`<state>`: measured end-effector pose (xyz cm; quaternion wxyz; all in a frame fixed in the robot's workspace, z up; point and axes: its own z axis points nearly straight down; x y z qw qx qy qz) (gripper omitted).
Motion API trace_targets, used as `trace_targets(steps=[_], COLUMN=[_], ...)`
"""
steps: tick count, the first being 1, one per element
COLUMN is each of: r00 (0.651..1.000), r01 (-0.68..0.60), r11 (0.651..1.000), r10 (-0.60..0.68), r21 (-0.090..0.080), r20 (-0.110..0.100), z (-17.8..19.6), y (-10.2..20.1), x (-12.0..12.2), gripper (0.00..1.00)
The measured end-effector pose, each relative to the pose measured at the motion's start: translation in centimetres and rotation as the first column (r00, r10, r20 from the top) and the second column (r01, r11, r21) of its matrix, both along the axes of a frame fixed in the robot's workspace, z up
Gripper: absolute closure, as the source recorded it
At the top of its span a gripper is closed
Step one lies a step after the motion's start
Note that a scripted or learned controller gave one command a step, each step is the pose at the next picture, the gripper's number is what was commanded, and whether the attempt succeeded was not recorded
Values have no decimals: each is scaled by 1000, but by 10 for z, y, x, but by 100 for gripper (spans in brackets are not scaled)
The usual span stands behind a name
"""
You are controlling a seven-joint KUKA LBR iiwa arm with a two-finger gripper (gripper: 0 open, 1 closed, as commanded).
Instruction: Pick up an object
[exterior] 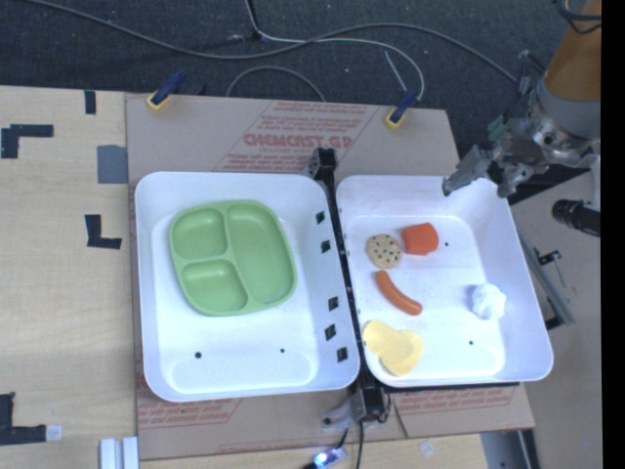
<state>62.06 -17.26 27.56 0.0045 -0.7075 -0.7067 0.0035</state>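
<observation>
The gripper (476,177) is seen above the right bin's (518,262) far corner. Whether it is open cannot be told; nothing is seen held. A cookie (384,251) and sausage (398,292) are seen below.

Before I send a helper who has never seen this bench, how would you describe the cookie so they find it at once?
Look in the right bin, the one without the green plate. In its upper left part lies the cookie, beside an orange block and above a sausage. It is the only round, tan thing with dark specks.
</observation>
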Motion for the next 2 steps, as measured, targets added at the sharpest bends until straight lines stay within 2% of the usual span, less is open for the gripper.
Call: trace_targets(steps=[1,2], r00=[1000,1000], r01=[-2,-2], r11=[1000,1000], r10=[2,2], r21=[-2,-2], r20=[10,6], z=[6,-39], y=[0,3], x=[2,-3], gripper=[0,0])
